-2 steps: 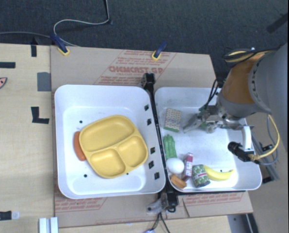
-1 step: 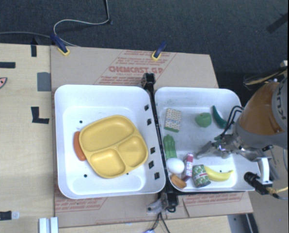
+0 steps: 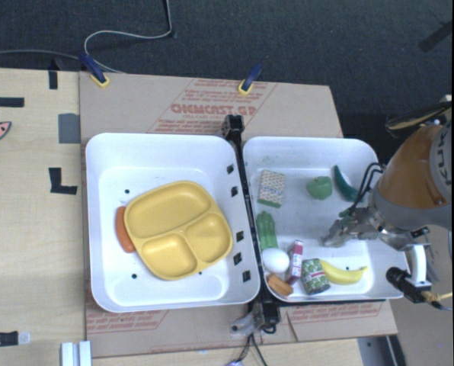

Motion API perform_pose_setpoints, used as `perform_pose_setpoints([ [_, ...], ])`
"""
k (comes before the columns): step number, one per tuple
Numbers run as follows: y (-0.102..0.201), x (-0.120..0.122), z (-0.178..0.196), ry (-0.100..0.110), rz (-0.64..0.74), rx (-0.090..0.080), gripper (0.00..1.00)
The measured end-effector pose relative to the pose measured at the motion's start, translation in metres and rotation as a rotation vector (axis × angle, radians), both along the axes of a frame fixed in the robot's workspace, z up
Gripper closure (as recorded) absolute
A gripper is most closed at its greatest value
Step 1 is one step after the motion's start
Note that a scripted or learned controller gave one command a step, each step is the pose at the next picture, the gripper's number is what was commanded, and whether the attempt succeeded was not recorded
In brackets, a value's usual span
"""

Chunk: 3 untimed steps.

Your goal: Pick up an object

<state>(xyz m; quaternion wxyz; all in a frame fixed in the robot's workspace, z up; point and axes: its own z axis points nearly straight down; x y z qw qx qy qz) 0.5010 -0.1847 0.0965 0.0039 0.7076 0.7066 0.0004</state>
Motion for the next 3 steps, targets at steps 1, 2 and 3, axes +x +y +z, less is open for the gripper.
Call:
perform_pose_setpoints([
  [1, 0.0, 0.0, 0.0, 0.001, 0.0, 0.0, 0.0],
  [2, -0.036, -0.014, -0.01, 0.002, 0.005, 0.011, 0.0],
  [3, -0.036, -0.015, -0.01, 0.002, 0.006, 0.012, 0.0],
])
